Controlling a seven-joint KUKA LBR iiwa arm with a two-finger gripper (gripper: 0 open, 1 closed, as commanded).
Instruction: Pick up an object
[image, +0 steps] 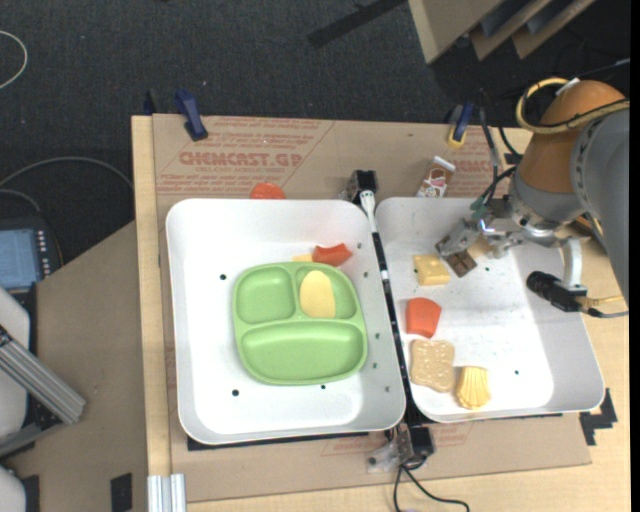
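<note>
Camera view: gripper (462, 248) sits low over the upper part of the right bin (560, 345), arm coming in from the right. Finger state: cannot tell, the tip is a dark cluster against the bin floor, no gap readable, nothing clearly between them.

Nearest candidate is the pale yellow block (432, 270), just beside the gripper, down and to the left of the tip, maybe touching its edge, can't confirm. Block looks roughly square, slight long axis running left-right across the bin, so no strong preference for approach angle.

Farther from the tool, same bin: red piece (424, 317) below the block, then the tan cracker (432, 364) and the yellow shell-shaped piece (472, 387) near the bin's lower edge, well apart from the gripper.

Across the divider, left of the tool: left bin (200, 330) with green divided tray (298, 322), a yellow item (317, 293) in its upper right compartment, and an orange-red piece (333, 254) just above the tray.

Judgement: the move turns on a short shift down-left to centre over the yellow block. Grasp not yet made as far as visible.
</note>
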